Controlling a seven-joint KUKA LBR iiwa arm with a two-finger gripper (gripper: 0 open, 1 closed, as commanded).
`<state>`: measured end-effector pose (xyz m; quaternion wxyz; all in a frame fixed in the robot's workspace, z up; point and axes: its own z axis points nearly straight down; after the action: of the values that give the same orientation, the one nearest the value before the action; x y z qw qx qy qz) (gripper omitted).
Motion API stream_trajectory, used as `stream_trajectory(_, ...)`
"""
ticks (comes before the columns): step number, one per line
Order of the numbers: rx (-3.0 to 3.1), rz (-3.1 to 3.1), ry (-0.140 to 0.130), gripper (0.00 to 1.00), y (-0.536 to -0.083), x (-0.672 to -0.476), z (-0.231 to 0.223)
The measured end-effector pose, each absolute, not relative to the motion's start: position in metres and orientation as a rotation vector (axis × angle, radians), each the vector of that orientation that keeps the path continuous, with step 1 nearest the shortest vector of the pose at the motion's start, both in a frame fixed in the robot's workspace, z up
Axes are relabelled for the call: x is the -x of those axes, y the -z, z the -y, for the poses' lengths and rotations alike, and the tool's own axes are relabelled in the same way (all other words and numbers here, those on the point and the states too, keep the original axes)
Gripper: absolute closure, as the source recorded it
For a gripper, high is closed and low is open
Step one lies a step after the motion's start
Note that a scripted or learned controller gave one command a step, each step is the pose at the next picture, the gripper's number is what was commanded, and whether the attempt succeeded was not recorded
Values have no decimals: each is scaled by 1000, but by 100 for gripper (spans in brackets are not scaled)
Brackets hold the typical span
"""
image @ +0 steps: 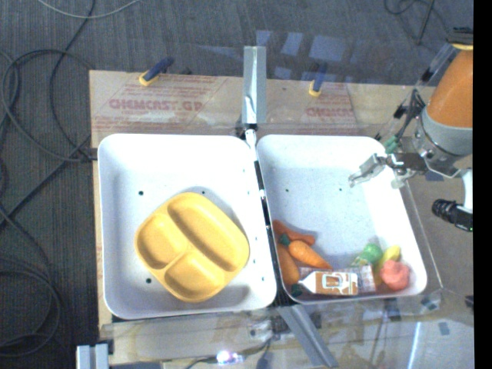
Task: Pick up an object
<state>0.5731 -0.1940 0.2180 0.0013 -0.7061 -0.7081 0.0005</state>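
The right bin (338, 148) holds its objects along the near edge. Two orange carrots (301, 250) lie by its left wall. A small juice bottle (337, 283) with an orange label lies on its side in front of them. A green and yellow piece (377, 254) and a red fruit (394, 275) sit in the near right corner. My gripper (375, 177) hovers over the far right part of this bin, well above and behind the objects. It is open, with nothing between its fingers.
The left bin (123, 160) carries a yellow divided plate (192, 246). A metal post (253, 83) stands behind the seam between the bins. Cables trail on the floor at left. The arm's orange band (453, 91) is at the right edge.
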Motion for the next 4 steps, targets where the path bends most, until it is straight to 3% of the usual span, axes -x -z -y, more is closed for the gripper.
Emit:
stream_trajectory(1,2234,2208,0,0,-93,-576,153)
stream_trajectory(2,2273,2164,-4,0,-161,-490,166)
stream_trajectory(3,2322,2117,3,0,-185,-499,89)
stream_trajectory(4,2252,2186,-4,0,-166,-566,131)
